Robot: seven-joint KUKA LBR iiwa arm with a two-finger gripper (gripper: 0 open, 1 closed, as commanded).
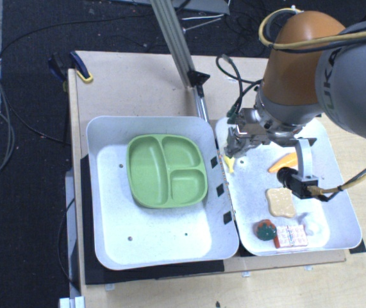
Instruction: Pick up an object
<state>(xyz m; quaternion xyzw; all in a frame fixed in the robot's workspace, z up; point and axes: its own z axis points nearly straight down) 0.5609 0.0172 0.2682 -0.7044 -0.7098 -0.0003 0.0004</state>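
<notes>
Nearest the camera, at the front of the right bin, a red and white packet is seen beside a small red and green toy. Just behind them lies a pale slice of toast, and behind that an orange piece. A small yellow item rests by the bin's left wall, directly under the gripper.

The gripper is lowered at the back left of this bin; whether it is spread or closed cannot be told, and nothing is seen held.

The step in hand is judged to be the reach toward the yellow item. A careful descent would be called for next, since the bin wall is close.

In the left bin a green divided plate is set, with open floor around it.
</notes>
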